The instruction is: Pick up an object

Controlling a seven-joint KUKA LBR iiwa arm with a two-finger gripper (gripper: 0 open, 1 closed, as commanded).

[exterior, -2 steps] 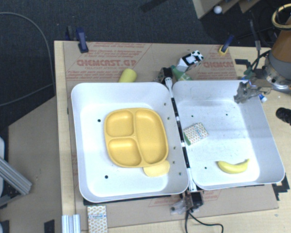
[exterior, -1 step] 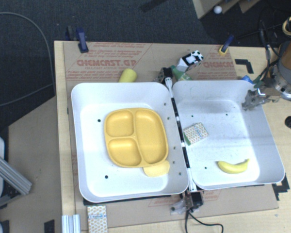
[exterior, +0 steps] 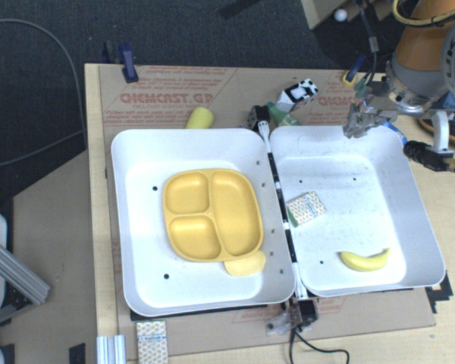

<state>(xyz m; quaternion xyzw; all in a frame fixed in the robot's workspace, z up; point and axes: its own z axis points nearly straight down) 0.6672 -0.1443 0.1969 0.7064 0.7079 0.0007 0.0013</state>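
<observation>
At the upper right of the frame the hand (exterior: 358,127) hangs over the far rim of the right bin (exterior: 409,203), with the grey arm and its orange band rising behind it; whether it is apart or together I cannot tell at this size, and nothing shows in its grasp. In the right bin lie two candidates: a banana (exterior: 365,259) toward the lower right, and a small patterned packet (exterior: 305,208) near the left wall, well apart from each other and from the hand. In the left bin sits a yellow divided tray (exterior: 212,214), with a pale yellow piece (exterior: 245,264) tucked under its lower edge. By my judgement the task is at its start, in the approach, with no object chosen; the next move calls for carrying the hand down-frame over one item, most likely the banana or packet, lining up across its narrow side, then descending to the bin floor.
</observation>
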